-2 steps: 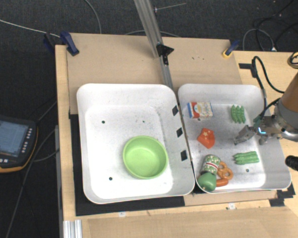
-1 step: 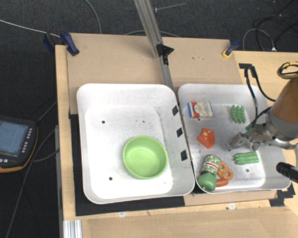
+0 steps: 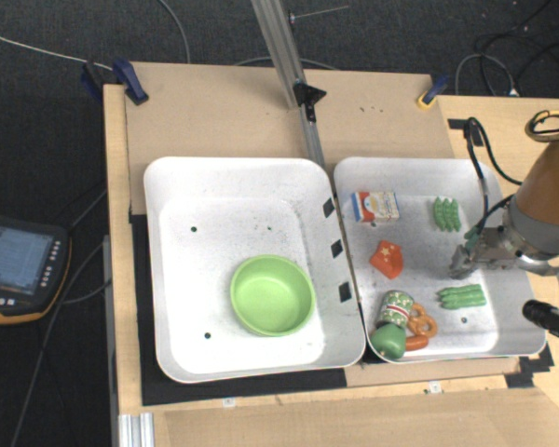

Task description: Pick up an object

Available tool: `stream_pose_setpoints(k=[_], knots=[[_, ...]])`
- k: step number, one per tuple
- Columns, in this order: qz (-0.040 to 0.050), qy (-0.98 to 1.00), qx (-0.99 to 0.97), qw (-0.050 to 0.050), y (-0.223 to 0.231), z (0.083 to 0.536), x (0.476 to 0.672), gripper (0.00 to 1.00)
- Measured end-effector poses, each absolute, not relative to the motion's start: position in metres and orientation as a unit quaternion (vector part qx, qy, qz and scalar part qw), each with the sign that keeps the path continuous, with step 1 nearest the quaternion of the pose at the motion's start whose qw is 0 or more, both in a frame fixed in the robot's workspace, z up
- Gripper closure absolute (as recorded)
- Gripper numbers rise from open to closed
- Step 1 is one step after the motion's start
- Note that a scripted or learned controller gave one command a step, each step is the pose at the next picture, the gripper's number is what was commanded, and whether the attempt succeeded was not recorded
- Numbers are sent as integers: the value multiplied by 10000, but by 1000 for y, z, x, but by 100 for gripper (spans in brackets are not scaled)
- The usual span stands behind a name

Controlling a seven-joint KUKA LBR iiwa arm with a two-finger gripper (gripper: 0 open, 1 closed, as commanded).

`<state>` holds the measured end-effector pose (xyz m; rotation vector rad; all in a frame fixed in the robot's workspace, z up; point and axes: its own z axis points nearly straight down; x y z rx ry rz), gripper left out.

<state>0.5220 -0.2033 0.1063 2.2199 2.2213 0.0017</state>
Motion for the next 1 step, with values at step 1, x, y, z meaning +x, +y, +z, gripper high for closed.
stream_pose_setpoints(k=[1], knots=[[13, 7076, 7066, 20, -194, 158, 528, 100]])
